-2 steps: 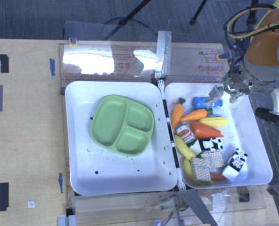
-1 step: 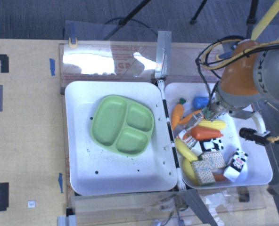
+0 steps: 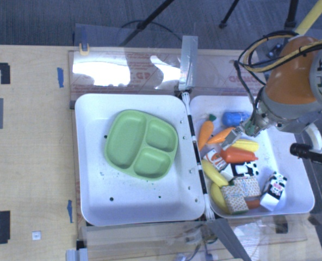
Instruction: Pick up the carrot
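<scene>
Left bin (image 3: 90,200): I log one green plate (image 3: 141,144) with three compartments, lying flat near the middle; a few dark specks on the bin floor around it.

Right bin (image 3: 299,203): I log a cluster of toys.
- Carrot (image 3: 205,132): orange with a green top, at the bin's left side, just beside the divider, lying tilted with the green end up toward the far rim.
- Blue item (image 3: 235,117): near the far rim, right of the carrot.
- Orange-red piece (image 3: 239,155): mid-bin, with a yellow piece (image 3: 247,145) just behind it.
- Banana (image 3: 214,174): along the left side, below the carrot.
- Black-and-white cow (image 3: 274,190): near the right front.
- Speckled tan blocks (image 3: 240,194): at the front.

Arm (image 3: 294,86): grey with an orange band, reaching in from the right above the right bin.

Gripper (image 3: 241,131): low over the toy cluster, right of the carrot and apart from it, near the yellow piece. I cannot tell how it is set, nor whether it has anything.
</scene>
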You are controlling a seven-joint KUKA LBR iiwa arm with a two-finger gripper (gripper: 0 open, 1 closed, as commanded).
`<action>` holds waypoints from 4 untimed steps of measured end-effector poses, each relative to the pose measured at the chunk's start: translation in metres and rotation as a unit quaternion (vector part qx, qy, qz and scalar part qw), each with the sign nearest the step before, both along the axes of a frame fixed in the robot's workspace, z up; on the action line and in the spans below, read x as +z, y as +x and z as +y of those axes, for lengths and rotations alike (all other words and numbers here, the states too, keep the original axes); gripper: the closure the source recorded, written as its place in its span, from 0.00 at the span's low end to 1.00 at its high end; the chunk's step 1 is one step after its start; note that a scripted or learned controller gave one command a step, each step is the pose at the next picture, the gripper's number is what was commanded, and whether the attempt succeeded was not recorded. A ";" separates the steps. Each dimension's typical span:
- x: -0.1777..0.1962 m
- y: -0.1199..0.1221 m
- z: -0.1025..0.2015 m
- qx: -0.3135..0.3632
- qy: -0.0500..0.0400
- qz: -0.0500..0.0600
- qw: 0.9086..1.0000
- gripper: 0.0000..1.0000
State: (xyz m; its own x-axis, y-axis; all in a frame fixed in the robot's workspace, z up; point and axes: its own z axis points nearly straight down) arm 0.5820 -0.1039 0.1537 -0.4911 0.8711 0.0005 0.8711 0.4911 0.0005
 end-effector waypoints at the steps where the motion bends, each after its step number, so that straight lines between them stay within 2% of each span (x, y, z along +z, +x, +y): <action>1: -0.056 0.033 -0.005 0.083 -0.005 -0.013 0.996 0.00; 2: -0.046 0.036 -0.007 0.083 -0.006 -0.018 0.996 1.00; 3: -0.047 0.034 -0.006 0.083 -0.004 -0.012 0.996 0.00; 4: -0.053 0.069 -0.017 0.128 0.005 0.023 0.991 0.00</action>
State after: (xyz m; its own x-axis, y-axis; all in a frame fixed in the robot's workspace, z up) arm 0.6514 -0.1213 0.1011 -0.6958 0.7173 0.0366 0.7167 0.6967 -0.0312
